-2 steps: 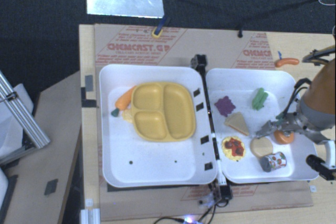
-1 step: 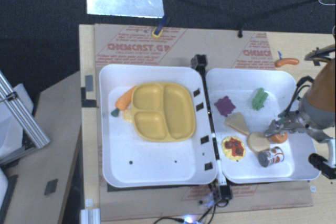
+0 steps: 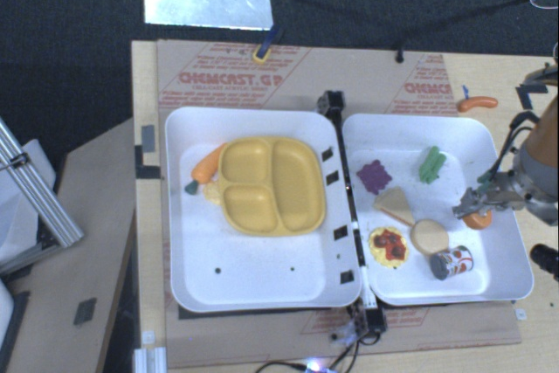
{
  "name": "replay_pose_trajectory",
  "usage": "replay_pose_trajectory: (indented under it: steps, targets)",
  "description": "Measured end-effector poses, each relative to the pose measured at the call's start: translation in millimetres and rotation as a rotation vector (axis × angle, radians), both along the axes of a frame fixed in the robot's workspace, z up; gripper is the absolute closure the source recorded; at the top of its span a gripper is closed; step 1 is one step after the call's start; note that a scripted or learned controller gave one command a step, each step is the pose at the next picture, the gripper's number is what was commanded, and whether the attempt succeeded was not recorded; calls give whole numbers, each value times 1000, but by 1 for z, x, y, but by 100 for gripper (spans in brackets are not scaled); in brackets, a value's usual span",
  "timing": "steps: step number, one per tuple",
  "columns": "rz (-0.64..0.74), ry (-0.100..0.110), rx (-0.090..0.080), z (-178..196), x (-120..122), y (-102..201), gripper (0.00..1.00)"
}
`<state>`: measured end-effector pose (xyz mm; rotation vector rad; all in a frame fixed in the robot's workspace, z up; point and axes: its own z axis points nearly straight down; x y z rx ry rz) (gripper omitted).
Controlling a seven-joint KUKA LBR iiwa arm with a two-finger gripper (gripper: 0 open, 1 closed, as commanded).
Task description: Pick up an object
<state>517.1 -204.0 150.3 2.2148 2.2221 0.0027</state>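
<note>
My gripper (image 3: 470, 207) hangs low over the right side of the right bin (image 3: 502, 279), reaching in from the right edge. Directly under and beside its tip lies a small orange object (image 3: 479, 221), partly hidden by the gripper. Nearby in the same bin are a tan round bun (image 3: 430, 236), a pale cheese wedge (image 3: 397, 206), a purple grape cluster (image 3: 374, 176), a green toy (image 3: 431, 164), a small dish of red and yellow food (image 3: 389, 246) and a tipped can (image 3: 451, 262).
The left bin (image 3: 253, 279) holds a yellow divided plate (image 3: 266, 185) with an orange carrot (image 3: 207, 163) at its left edge. A black hinge strip (image 3: 344, 188) separates the bins. An orange item (image 3: 477, 103) lies on the board beyond the right bin.
</note>
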Motion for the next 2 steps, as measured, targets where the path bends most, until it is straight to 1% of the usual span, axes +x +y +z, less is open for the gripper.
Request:
replay_pose_trajectory:
  steps: [1,2]
  targets:
    - [1,-2,-1,43,2,-1,100]
    - [1,0,0,76,3,-1,100]
